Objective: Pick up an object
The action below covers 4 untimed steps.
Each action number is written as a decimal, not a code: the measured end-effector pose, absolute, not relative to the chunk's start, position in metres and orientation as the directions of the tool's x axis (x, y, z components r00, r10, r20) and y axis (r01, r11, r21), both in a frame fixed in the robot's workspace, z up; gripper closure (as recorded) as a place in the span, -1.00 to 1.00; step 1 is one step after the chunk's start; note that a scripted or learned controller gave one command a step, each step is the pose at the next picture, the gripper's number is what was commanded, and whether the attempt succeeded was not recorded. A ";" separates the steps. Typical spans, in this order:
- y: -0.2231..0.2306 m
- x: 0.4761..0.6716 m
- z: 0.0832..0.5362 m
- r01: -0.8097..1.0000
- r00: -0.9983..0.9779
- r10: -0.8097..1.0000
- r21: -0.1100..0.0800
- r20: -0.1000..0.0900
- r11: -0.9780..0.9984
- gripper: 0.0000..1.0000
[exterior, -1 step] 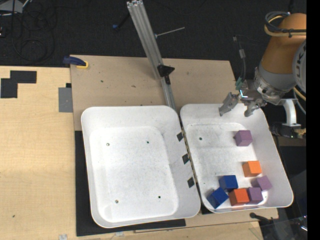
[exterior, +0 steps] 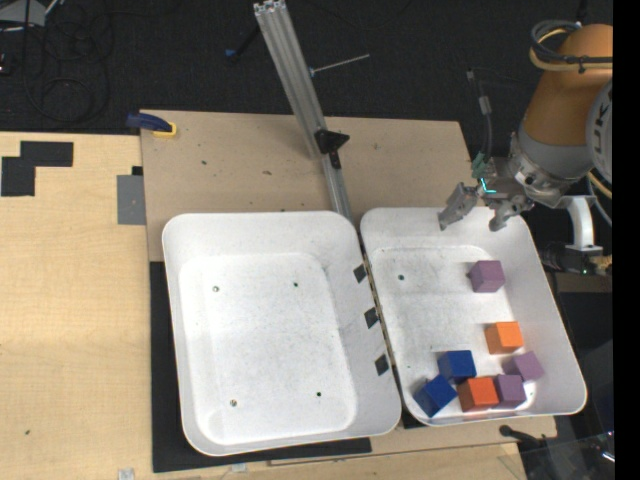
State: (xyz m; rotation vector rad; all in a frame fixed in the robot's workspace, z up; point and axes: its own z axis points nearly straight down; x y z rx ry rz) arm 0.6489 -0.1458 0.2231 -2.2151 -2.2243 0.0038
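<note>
Both bins are white: the left bin (exterior: 200, 268) and the right bin (exterior: 420, 268), each faintly speckled grey. In the right bin lie three purple cubes (exterior: 487, 275), two orange cubes (exterior: 504, 336) and two blue cubes (exterior: 457, 365). The arm (exterior: 565, 98) is orange over grey. The bench (exterior: 230, 158) is tan.

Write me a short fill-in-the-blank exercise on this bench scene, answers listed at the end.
1. All the blocks lie in the ____ bin.
2. The gripper hovers with its fingers spread above that bin's ____ edge.
3. The block nearest the gripper is ____ in colour.
4. The number of blue blocks in the bin is ____.

Missing words: right; far; purple; two
</note>
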 end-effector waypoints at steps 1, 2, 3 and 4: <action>-0.141 0.646 0.179 1.000 -0.005 1.000 -0.007 0.001 0.005 -1.00; -0.141 0.638 0.116 1.000 0.000 1.000 -0.010 0.002 0.000 -1.00; -0.140 0.637 0.090 1.000 0.001 1.000 -0.004 0.001 -0.001 -1.00; -0.141 0.637 0.101 1.000 0.005 1.000 -0.003 0.001 -0.005 1.00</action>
